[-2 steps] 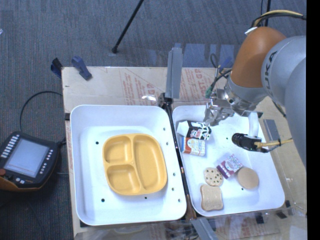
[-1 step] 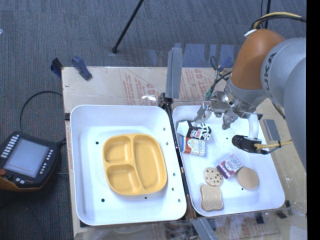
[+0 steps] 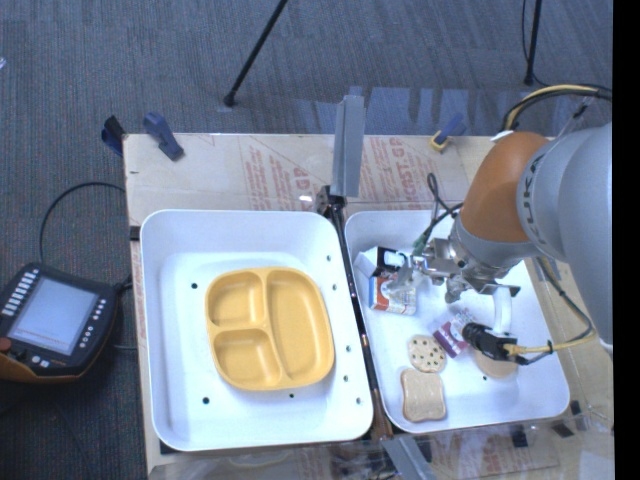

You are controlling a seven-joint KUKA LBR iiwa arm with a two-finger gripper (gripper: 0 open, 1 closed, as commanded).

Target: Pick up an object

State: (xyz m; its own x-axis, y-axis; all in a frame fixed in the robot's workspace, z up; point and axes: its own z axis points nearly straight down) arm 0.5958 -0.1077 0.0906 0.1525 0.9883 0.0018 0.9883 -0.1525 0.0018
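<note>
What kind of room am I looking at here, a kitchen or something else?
Most likely a robotics lab, not a kitchen. A robot arm reaches over two white bins on a bench, a handheld control pendant lies on grey carpet, and tripod legs stand behind.

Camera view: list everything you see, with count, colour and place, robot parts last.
Bins: two, white, side by side on the bench.
Divided plate: one, yellow, three compartments, in the middle of the left bin.
Small carton: one, white with red and blue print, upper left of the right bin.
Cookie: one, tan with dark chips, lower middle of the right bin.
Toast slice: one, light brown, near edge of the right bin, just below the cookie.
Teach pendant: one, black and orange, on the floor left of the bench.
Clamps: two, blue, on the bench's far edge.
Arm: one, grey with orange band, over the right bin.
Gripper: one, beside the carton.
</note>
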